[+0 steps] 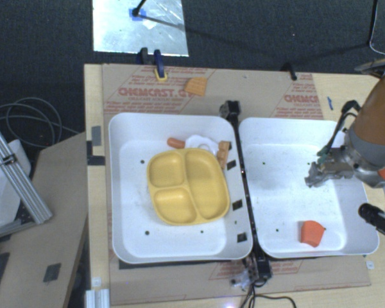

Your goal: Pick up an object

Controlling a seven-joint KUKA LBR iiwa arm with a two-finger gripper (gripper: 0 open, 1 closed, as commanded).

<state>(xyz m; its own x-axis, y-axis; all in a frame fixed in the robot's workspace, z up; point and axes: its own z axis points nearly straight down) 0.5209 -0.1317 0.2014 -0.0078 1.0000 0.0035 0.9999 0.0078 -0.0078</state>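
An orange block (312, 233) lies near the front right corner of the right bin (276, 172). My gripper (316, 176) hangs over the middle right of that bin, above and behind the block, with nothing visible between its fingers. In the left bin (128, 172) a yellow divided plate (187, 186) takes up the middle. Behind it lie a small orange sausage-shaped piece (176, 143), a white object (201, 144) and a tan piece (224, 151) by the right wall.
A tan sponge-like piece (196, 86) rests on the cardboard behind the bins, beside a yellow-and-blue clamp (159, 65). A black clip (231, 108) sits where the bins meet. A shiny metal sheet (140, 17) lies on the floor beyond.
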